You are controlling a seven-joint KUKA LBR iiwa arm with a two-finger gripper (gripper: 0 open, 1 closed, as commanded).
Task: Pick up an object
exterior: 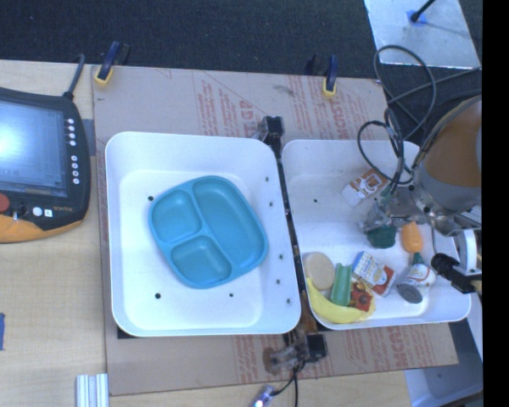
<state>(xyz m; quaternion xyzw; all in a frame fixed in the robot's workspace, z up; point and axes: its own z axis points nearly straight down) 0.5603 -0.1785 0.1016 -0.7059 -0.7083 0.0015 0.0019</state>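
Gripper is low in the right bin, at its right-hand side, under the grey arm with its orange band. Its tip is a grey blur against the bin floor; how it is set, and whether it has hold of anything, cannot be told.

Just below the tip lies a small green object, touching or nearly touching it. Just to the right of that sits an orange piece. Up and left of the tip is a small printed packet, close by.

Further down the bin: a red-and-white carton, a small bottle to its right, a green item to its left, a tan round piece beside that, and a banana along the near wall.

Black cables loop above the arm.

The left bin holds a blue divided plate, lying flat, well apart from the gripper.

A teach pendant rests on the bench at far left. Clamps hold the cardboard sheet at its far edge.
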